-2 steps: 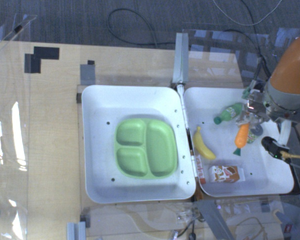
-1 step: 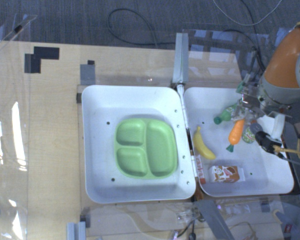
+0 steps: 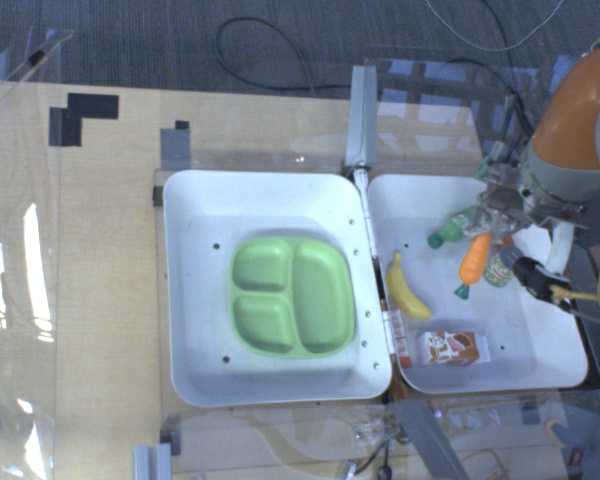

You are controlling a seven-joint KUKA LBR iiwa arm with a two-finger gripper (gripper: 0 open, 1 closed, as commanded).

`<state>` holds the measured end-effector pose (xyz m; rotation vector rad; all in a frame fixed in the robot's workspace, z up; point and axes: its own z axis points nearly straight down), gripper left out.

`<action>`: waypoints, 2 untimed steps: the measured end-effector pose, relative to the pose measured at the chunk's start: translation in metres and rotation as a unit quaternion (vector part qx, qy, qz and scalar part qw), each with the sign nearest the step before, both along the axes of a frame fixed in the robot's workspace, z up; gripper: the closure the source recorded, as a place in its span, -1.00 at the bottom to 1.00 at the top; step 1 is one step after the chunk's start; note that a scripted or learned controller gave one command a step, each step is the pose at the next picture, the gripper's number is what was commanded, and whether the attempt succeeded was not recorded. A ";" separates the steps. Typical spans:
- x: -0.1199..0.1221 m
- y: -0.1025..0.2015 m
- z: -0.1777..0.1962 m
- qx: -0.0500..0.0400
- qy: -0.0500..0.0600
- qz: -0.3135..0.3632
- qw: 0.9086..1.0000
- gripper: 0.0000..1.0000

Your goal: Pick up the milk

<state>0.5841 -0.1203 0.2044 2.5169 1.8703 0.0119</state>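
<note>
The milk (image 3: 450,347) is a small brown and white carton lying flat near the front edge of the right bin (image 3: 540,353). My gripper (image 3: 507,226) hangs over the far right part of that bin, well behind the carton. It sits just above an orange carrot (image 3: 475,258) and a small bottle (image 3: 498,270). Nothing of the milk is near the gripper.
A yellow banana (image 3: 408,293) lies left of the carrot, and a green bottle (image 3: 450,231) lies behind it. The left bin (image 3: 195,268) holds a green divided plate (image 3: 292,296). A metal divider (image 3: 361,128) stands between the bins at the back.
</note>
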 end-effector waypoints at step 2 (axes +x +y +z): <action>0.004 0.002 0.021 0.000 -0.005 0.006 1.000 1.00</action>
